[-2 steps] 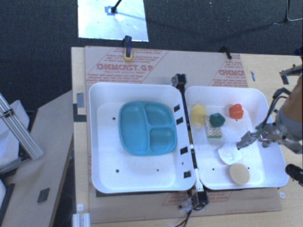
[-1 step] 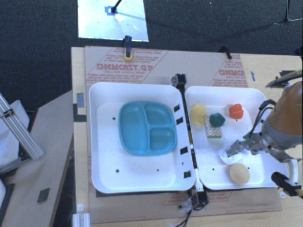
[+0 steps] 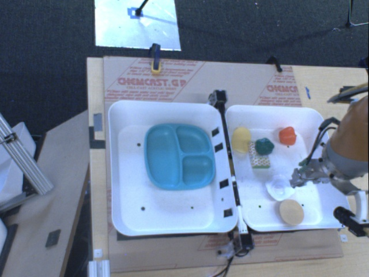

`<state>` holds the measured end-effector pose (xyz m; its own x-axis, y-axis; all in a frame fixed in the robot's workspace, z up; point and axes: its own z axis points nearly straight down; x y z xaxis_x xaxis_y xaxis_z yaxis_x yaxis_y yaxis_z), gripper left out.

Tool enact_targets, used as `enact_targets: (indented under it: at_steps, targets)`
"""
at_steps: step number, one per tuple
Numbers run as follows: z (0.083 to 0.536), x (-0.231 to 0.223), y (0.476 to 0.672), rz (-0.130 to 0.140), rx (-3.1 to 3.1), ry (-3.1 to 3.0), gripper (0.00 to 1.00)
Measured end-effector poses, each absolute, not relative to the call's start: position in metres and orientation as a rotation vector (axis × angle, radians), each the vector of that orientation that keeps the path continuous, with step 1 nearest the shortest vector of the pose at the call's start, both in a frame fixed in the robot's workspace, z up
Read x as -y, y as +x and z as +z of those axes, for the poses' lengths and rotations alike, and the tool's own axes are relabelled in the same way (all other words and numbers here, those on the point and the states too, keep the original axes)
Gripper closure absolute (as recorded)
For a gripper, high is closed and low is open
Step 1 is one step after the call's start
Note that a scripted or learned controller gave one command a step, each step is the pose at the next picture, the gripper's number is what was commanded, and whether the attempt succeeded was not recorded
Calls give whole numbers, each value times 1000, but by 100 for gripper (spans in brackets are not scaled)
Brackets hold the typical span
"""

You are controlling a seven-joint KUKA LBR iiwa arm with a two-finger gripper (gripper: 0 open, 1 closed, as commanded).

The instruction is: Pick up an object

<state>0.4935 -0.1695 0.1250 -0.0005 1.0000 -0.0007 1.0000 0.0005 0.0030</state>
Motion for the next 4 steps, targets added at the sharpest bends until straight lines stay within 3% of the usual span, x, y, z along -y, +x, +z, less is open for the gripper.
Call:
enact_targets:
  at_steps: [2, 3, 4]
  targets:
    - [254, 173, 496, 7, -2220, 2210, 100]
    - [252, 173, 497, 3, -2223, 2215, 100]
    - [259, 123, 516, 5, -2231, 2209, 100]
